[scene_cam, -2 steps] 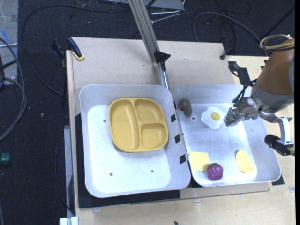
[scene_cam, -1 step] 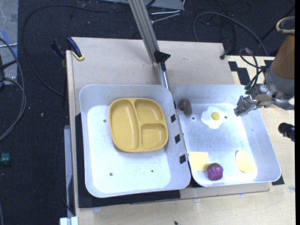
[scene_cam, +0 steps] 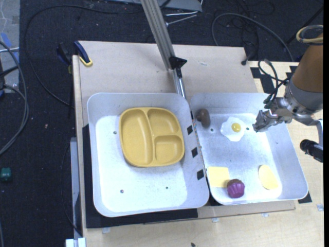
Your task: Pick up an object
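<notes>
The right bin point(scene_cam: 252, 158) holds a fried egg toy point(scene_cam: 234, 128), a brown oval piece point(scene_cam: 203, 117), a yellow square slice point(scene_cam: 218, 176), a purple lumpy piece point(scene_cam: 236, 188) and a pale yellow round piece point(scene_cam: 268, 177). My gripper point(scene_cam: 261, 123) hangs at the bin's far right rim, just right of the egg and apart from it. Nothing shows between its tips. The left bin point(scene_cam: 108, 189) carries a yellow divided plate point(scene_cam: 152, 136).
A slanted metal pole point(scene_cam: 160, 30) rises from behind the bins, its base near the divider. Black clips point(scene_cam: 195, 151) sit along the seam between the bins. Cables lie on the dark floor around the bench.
</notes>
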